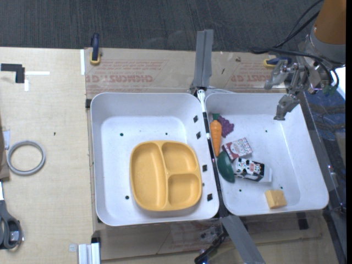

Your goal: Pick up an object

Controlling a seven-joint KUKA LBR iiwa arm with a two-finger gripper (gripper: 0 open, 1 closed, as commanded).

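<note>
Several small objects lie in the right bin (308, 147), mostly along its left wall. An orange carrot (215, 133) lies beside purple grapes (226, 126). Below them are a red and white packet (238, 148), a dark green piece (225, 168) and a black and white carton (251, 171). A tan block (275, 198) sits near the front edge. My gripper (279, 97) hangs over the bin's back right corner, away from all of them, open with nothing between its fingers.
The left bin (110, 131) holds a yellow divided plate (165, 175). On the wooden bench to the left lie a grey tape ring (25, 157) and scissors (8, 232). Cables (297, 29) trail behind the arm at the top right.
</note>
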